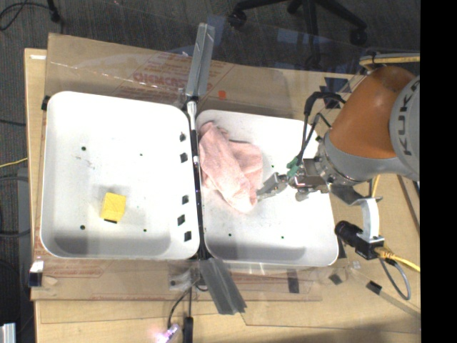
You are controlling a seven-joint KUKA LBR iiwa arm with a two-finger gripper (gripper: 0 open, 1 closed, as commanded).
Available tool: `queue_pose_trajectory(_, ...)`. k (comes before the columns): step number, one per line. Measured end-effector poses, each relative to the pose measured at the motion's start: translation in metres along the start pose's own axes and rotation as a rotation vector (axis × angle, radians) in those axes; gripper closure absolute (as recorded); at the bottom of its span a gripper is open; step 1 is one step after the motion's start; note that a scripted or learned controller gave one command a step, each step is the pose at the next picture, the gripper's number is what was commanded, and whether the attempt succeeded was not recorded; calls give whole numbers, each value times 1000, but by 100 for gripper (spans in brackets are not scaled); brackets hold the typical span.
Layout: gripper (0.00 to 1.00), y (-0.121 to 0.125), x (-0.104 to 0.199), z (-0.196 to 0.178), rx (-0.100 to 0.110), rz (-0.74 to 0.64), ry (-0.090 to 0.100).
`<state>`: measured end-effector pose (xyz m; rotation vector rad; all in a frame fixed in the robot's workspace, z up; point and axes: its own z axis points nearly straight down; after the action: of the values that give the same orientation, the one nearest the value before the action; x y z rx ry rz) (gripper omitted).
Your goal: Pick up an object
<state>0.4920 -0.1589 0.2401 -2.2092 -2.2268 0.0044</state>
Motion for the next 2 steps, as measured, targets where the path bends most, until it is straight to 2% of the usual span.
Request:
queue_pose_trajectory(1,0,32,47,-89,-5,-1,-2)
queue_pose_trajectory(2,0,33,18,25,0,-84,-1)
